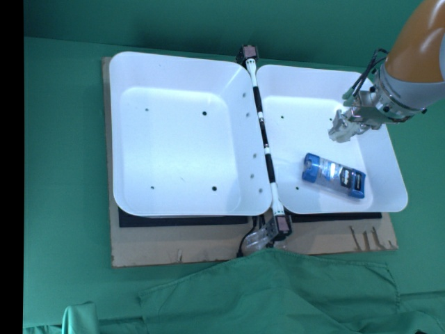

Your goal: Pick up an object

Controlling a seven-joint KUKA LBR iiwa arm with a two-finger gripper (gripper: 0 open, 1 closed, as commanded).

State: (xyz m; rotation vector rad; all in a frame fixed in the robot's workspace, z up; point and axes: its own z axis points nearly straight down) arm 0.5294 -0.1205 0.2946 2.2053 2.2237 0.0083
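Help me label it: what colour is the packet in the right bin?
Blue, with a darker end, in the camera view: packet.

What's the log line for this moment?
claw: above right bin | blue packet: lying in right bin, apart from claw | status: not picked

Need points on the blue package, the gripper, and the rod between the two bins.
blue package [334, 176], camera view, middle of its top face, lying in the right bin.
gripper [338, 135], camera view, at its fingertips, above the right bin.
rod [263, 134], camera view, midway along its length, between the bins.
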